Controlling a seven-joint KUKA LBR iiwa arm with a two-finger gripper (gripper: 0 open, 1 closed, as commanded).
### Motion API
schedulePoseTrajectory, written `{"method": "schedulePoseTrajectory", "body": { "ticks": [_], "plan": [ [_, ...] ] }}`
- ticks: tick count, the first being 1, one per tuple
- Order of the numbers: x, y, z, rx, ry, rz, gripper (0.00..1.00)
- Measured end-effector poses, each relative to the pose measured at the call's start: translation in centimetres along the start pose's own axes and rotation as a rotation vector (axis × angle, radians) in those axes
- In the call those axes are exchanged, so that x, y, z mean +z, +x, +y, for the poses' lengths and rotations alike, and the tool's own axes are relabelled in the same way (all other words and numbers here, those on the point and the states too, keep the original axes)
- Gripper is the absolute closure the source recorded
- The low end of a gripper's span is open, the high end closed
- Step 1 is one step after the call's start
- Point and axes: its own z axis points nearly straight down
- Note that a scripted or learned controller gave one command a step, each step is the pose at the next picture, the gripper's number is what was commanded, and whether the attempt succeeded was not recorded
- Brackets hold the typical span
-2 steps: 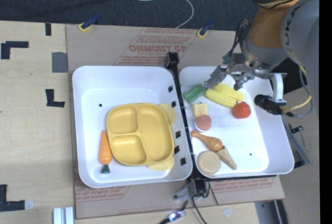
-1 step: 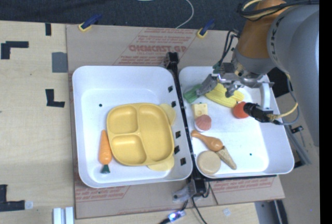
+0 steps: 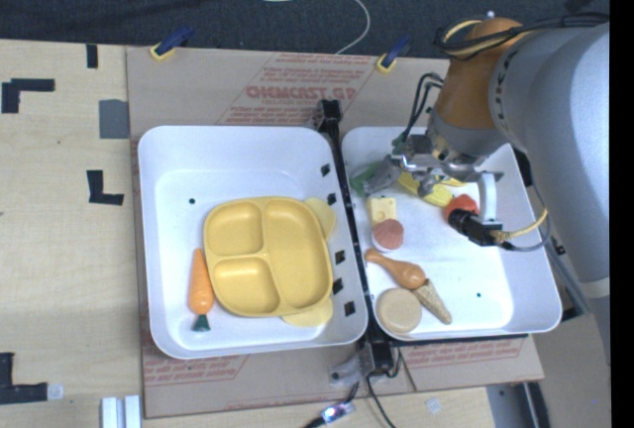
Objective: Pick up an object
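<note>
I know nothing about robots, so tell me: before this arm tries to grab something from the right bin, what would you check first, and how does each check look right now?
1. Hand is over the right bin, near its far end: ok.
2. Hand open or shut: cannot tell, the wrist hides it.
3. Anything already held: cannot tell.
4. Things to pick lie in reach: ok. A cheese wedge, a pink slice, a drumstick, a round cookie and a cone lie in that bin.
5. Room around a target: not ok near the hand, where green and yellow pieces crowd; the pink slice sits more apart.
6. Left bin's tray and carrot are out of the way: ok.
</note>
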Motion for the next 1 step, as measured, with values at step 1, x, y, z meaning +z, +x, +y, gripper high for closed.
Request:
{"method": "schedulePoseTrajectory", "body": {
  "ticks": [1],
  "plan": [
    [2.46,0.09,-0.01,0.0,-0.003,0.0,0.0]
  ]
}}
